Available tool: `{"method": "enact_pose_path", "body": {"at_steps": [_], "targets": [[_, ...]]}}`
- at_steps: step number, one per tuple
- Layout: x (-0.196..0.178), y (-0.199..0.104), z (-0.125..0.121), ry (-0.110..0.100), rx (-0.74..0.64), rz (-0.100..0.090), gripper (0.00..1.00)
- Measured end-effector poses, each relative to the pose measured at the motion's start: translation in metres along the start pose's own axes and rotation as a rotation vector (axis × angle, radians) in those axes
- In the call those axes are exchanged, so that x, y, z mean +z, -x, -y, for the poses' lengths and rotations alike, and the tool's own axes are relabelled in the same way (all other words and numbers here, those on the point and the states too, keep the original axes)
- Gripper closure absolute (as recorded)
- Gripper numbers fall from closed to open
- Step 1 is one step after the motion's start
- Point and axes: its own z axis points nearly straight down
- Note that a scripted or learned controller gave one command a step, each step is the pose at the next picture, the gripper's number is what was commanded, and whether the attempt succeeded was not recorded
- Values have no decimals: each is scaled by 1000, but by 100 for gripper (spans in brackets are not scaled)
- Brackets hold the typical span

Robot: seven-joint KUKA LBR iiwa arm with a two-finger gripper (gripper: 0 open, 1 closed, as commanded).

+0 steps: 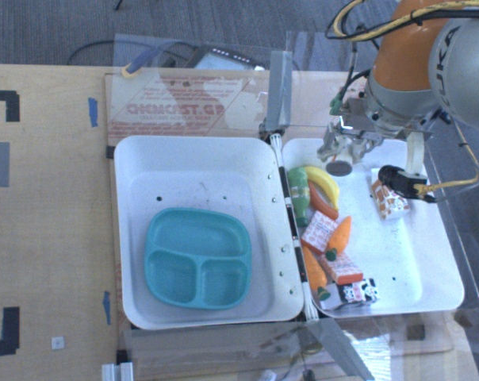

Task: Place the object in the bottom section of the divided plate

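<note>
A teal divided plate lies in the left bin, with one wide section at the far side and two smaller ones at the near side; nothing lies on it. My gripper hangs over the far left part of the right bin, just above a yellow banana. Along that bin's left wall lies a pile of toy food: a green piece, a red sausage, a pink packet and an orange carrot.
More toys lie nearer the front of the right bin: another orange piece, a red box and a black-and-white item. A small orange-and-white carton sits right of the gripper. A raised divider separates the bins.
</note>
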Motion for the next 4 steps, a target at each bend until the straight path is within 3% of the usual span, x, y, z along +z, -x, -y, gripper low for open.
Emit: {"method": "enact_pose_path", "body": {"at_steps": [1, 2, 3, 4], "targets": [[21, -81, 6, -2, 2, -2, 100], [47, -130, 51, -2, -112, -1, 100], [27, -182, 99, -3, 0, -1, 100], [26, -182, 98, -3, 1, -1, 0]]}}
